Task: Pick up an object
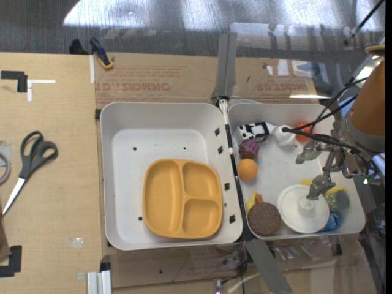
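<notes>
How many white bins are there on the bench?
2. The left white bin holds a yellow divided plate. The right white bin holds the small objects, and the gripper is over it.

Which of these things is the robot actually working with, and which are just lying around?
Part of the job:
gripper over the right bin
white dish
orange ball
brown round cookie
purple piece

Lying about:
scissors on the bench
yellow divided plate in the left bin
</notes>
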